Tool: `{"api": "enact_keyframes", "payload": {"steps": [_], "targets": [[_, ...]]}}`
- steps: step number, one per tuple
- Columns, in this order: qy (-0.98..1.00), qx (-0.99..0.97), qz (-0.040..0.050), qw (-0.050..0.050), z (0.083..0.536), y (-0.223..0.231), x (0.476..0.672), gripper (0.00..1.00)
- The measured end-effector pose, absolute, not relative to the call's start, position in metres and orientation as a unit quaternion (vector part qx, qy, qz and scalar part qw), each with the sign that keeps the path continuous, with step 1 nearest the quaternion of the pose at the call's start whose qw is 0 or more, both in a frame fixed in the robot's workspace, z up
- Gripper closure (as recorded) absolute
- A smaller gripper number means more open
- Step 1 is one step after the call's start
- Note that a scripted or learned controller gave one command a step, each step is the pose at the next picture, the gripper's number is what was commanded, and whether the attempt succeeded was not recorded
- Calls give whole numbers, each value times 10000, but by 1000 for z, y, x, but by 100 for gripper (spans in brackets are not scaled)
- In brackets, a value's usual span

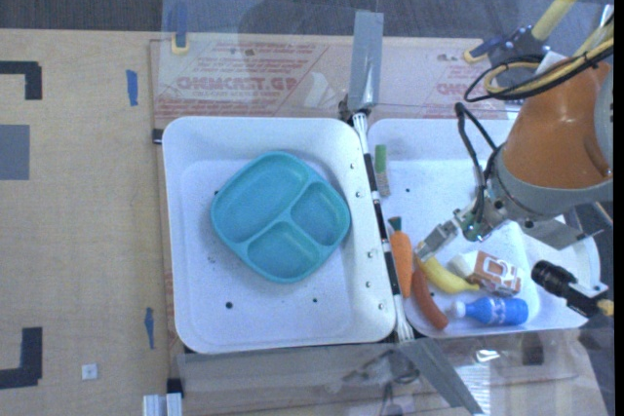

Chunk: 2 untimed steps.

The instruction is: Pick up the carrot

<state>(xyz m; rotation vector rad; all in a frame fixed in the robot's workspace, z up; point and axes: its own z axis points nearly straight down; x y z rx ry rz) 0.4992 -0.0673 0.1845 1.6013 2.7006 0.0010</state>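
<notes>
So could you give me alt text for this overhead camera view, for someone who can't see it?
A robot gripper hovers above a carrot at the left edge of the right white bin, beside a banana and a blue bottle. The left bin holds a blue divided plate.

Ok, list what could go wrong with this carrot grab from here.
1. The carrot lies tight against the bin wall, so a finger may strike the wall.
2. A sausage and banana crowd it, so the gripper, hovering nearer the banana, could grab one of them instead.
</notes>
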Motion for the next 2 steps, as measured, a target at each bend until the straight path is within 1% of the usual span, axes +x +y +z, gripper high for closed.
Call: {"api": "enact_keyframes", "payload": {"steps": [1,2], "targets": [[9157,4018,2,-6,185,-15,481,0],[8238,5669,4,16,185,-32,534,0]]}}
